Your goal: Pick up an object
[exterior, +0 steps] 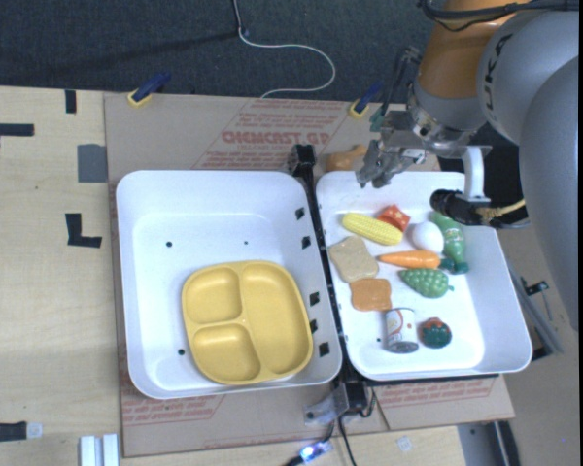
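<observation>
My gripper (377, 175) hangs over the far left corner of the right bin (496, 343), above the toy food and apart from it. Nothing shows between its fingers. Below it lie a yellow corn cob (371, 227), a red pepper (394, 216), a white egg (427, 236), an orange carrot (409, 258), a green bottle (454, 246), a tan bread slice (351, 257), an orange cracker (371, 294), green grapes (426, 282), a small can (400, 331) and a red-and-green strawberry (434, 333).
The left bin (151, 221) holds a yellow divided plate (246, 320). A black clip (302, 158) sits at the bins' shared far edge. The grey arm with its orange band (466, 27) fills the upper right. A white cable (282, 47) lies behind the bins.
</observation>
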`<move>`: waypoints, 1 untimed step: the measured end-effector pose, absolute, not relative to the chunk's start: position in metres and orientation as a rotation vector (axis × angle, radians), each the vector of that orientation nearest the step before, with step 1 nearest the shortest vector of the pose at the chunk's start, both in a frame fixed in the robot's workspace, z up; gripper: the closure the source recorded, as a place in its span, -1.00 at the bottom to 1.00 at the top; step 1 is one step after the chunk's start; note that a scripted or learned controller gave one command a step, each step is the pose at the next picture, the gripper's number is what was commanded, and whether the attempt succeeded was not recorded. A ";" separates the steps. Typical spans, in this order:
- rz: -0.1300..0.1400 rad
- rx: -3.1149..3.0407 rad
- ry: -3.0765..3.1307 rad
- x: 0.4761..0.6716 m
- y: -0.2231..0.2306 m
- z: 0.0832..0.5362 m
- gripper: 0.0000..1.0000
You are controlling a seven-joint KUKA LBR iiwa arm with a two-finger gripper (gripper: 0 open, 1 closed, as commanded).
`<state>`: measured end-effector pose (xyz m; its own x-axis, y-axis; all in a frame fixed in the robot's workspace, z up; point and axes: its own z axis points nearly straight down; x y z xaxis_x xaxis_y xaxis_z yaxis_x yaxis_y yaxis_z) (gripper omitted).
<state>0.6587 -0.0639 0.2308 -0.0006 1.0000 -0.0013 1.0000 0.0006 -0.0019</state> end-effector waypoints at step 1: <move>0.004 -2.220 -2.222 0.658 -0.057 0.219 1.00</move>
<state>0.6582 -0.0566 0.2195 -0.0010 1.0000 -0.0014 1.0000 0.0010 -0.0022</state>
